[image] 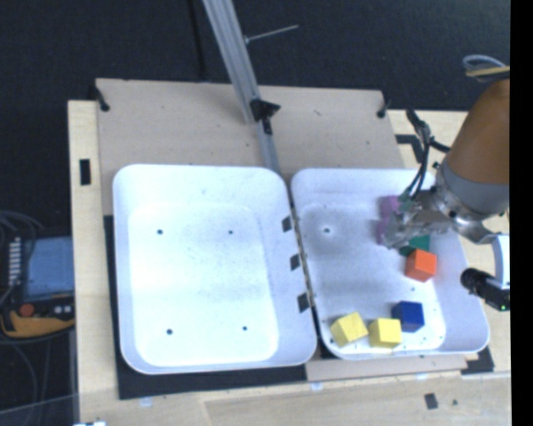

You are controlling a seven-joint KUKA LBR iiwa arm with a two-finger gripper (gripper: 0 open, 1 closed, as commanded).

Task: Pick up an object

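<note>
Two bins on counter. Tool low in right bin beside purple block and orange block — grip unclear, cannot tell. Nothing lifted yet — pick still to do.

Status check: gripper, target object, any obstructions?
Gripper low in right bin, over purple object. Grasp unconfirmed. Orange block and green piece crowd close.
</note>
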